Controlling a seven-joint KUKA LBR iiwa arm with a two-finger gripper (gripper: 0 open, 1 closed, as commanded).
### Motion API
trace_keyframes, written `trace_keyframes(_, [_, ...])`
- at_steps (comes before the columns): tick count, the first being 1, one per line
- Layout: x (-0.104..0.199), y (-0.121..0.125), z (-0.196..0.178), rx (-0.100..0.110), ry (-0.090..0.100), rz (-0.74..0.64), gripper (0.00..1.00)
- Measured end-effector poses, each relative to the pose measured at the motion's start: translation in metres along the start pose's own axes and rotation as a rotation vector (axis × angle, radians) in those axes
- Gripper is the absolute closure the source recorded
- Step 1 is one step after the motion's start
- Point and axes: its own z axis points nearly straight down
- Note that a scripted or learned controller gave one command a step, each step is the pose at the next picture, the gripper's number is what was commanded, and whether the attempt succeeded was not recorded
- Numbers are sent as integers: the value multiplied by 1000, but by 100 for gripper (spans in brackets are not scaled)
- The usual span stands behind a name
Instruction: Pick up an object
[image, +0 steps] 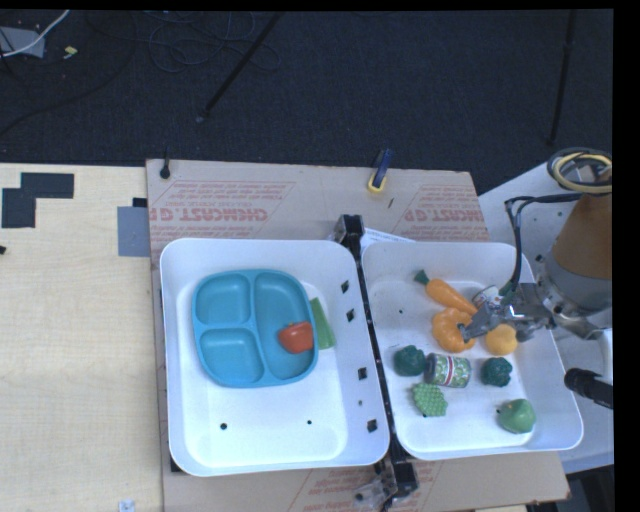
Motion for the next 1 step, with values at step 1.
trace_keyframes(1, [1, -8, 61, 1, 1, 0, 0])
